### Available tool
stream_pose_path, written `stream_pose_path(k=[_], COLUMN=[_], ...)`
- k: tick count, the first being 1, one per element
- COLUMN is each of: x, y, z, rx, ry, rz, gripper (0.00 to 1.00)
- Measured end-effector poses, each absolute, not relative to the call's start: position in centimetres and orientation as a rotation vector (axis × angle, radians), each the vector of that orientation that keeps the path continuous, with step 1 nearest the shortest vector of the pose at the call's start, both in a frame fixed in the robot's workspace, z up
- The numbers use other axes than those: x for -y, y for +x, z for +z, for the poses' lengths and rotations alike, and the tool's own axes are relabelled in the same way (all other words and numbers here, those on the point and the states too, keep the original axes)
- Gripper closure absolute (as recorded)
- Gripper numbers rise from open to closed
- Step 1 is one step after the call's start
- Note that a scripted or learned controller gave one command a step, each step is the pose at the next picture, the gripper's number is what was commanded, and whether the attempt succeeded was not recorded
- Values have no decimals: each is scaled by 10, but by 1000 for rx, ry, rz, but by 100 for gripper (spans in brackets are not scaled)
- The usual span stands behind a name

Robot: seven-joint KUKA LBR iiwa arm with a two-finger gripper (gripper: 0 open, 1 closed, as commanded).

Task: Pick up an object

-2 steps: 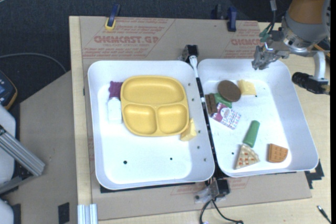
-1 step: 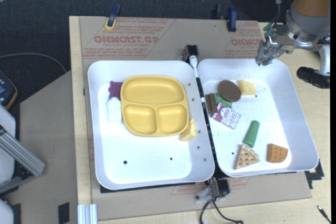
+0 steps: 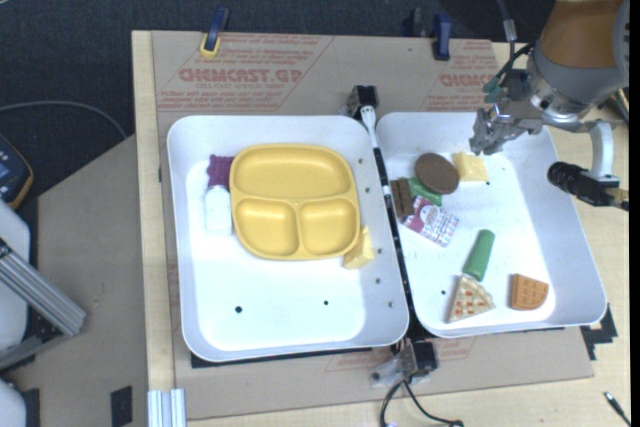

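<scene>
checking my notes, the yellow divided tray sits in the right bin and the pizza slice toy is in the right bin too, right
Not quite. In the camera view the yellow divided tray sits in the left bin, not the right. The pizza slice toy is indeed in the right bin.

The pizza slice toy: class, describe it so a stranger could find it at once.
Look in the right white bin, along its near edge. The pizza slice lies just below the green cylinder, left of the waffle. It alone is triangular with red spots.
</scene>
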State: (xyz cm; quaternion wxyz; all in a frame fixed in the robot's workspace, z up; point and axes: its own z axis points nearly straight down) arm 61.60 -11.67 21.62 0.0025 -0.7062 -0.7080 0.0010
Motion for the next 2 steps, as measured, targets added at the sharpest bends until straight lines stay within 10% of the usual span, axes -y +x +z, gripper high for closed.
stream_pose_path(k=[2], x=[51], y=[528], z=[214], rx=[2220], ry=[-2214], rz=[3], gripper=[100])
